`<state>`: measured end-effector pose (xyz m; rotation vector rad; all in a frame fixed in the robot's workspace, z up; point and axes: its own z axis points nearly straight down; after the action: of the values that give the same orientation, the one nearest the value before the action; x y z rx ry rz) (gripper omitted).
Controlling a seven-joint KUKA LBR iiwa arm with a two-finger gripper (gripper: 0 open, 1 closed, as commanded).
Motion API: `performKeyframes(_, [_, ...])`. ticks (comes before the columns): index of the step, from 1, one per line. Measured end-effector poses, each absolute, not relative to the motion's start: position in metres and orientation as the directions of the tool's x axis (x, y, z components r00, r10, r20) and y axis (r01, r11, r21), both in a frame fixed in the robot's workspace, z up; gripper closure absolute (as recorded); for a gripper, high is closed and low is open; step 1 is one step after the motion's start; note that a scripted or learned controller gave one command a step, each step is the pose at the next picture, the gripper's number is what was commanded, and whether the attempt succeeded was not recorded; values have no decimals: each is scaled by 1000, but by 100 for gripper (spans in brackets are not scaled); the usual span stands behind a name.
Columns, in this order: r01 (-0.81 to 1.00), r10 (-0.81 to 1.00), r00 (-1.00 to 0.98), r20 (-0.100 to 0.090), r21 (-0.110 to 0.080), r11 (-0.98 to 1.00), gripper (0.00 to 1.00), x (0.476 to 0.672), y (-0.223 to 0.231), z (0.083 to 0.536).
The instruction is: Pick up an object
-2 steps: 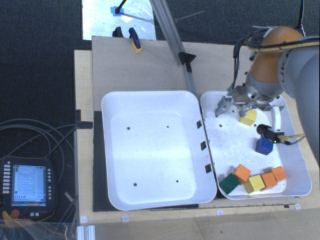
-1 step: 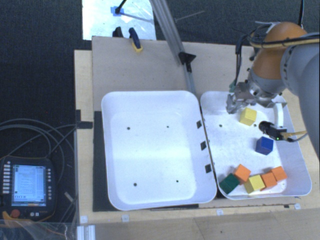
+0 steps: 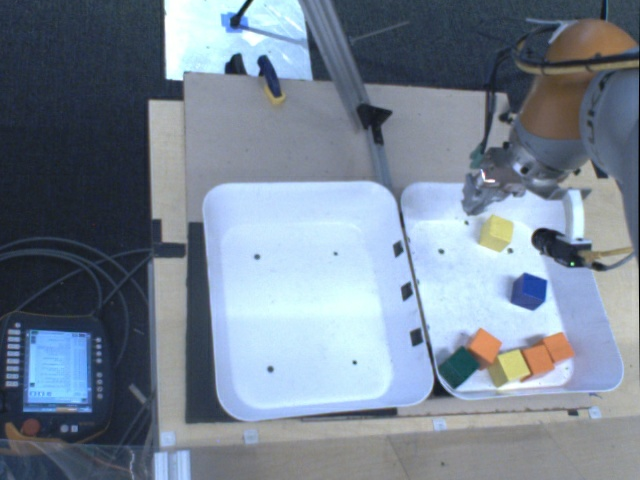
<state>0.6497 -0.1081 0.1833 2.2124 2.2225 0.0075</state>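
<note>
Item: my jaws (image 3: 480,196), poised over the far corner of the right bin (image 3: 597,318); whether they are spread or pressed together I cannot tell, as the wrist housing blurs them, and nothing shows between them. Nearest candidate: one yellow cube (image 3: 496,233), just beside my jaws on their near side, lying flat and alone on the bin floor, well apart from its neighbours. Judged light, rigid, hard-edged, probably wood or plastic with a matt painted face; unlikely to crush, possibly a little slick. Best hold: across two opposite flat faces, squared to the edges. Further toward the near side: one blue cube (image 3: 529,291), also alone. Further still, along the near rim: a green cube (image 3: 458,367), an orange cube (image 3: 485,345), a second yellow cube (image 3: 511,366) and two more orange cubes (image 3: 546,354), crowded and touching, poor access. Bins: smooth white moulded trays, shallow, rounded corners. The left bin (image 3: 300,298) sits on the worktop (image 3: 300,128) beyond my reach line.
</note>
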Motion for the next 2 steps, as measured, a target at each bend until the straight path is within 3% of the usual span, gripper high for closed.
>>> performKeyframes(1, [1000,1000,-5,-1,9,5,100,652,-108,238])
performKeyframes(2, [1000,1000,-10,1,4,10,100,652,-62,247])
